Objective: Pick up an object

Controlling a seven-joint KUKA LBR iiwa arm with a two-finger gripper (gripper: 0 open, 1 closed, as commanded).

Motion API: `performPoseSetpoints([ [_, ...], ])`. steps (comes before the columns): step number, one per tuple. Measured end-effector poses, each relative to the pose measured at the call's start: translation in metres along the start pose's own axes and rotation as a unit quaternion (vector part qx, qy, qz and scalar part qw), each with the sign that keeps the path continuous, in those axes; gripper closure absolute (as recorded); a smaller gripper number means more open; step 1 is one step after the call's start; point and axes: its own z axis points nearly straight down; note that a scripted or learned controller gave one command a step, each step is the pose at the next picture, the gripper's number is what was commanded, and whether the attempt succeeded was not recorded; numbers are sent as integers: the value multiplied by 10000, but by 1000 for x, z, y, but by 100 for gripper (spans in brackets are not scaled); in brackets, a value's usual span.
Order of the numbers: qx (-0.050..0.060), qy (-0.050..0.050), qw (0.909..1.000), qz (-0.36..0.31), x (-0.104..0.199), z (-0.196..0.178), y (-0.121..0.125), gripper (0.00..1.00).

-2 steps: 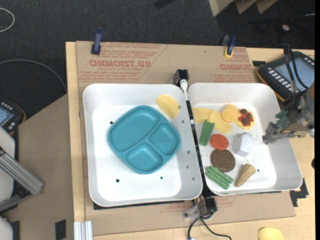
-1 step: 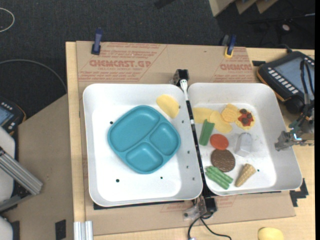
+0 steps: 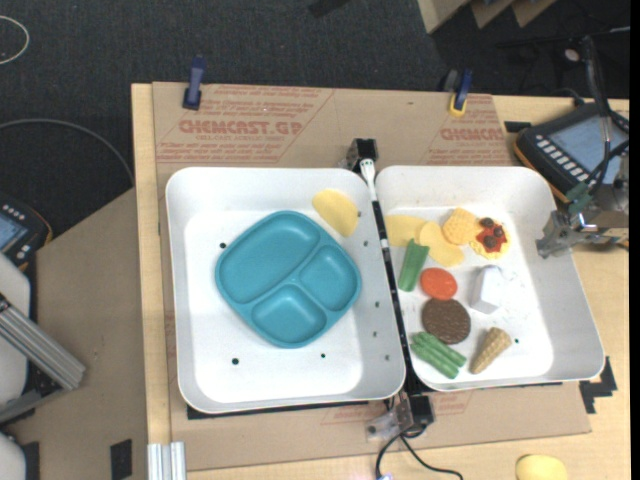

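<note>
the left bin (image 3: pixel 190 298) on the counter (image 3: pixel 150 218) carries a teal tray (image 3: pixel 288 278) with three wells, lying flat at its middle, and a yellow piece (image 3: pixel 337 210) just beside the tray's upper right corner, near the wall between the bins.

the right bin (image 3: pixel 560 298) has the pickings, bunched toward its left half: pale yellow slices (image 3: pixel 415 232) at the top, a waffle round (image 3: pixel 460 226) and a small pizza bit (image 3: pixel 490 236) next to them, a green pod (image 3: pixel 412 265) below, then a red disc (image 3: pixel 438 284), a white block (image 3: pixel 487 290), a brown cookie (image 3: pixel 445 320), green beans (image 3: pixel 438 354) and a cone (image 3: pixel 490 348) at the bottom.

the claw (image 3: pixel 562 230) sits at the right bin's right rim, apart from all the pieces; whether it is wide or narrow i cannot tell, and nothing shows in it.

the step looks like the approach, with no piece lifted yet. the next move would call for travel left over the bin and a drop onto one piece; the white block and pizza bit lie nearest. the pieces crowd each other, so a clean line matters.
</note>
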Motion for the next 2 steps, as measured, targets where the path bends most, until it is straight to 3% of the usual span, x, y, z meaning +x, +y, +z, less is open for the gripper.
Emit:
performPoseSetpoints([
  [1, 73, 4, 10000, 57, -65, 123, 35, 100],
  [2, 55, 10, 10000, 55, -79, 96, -2, 100],
])
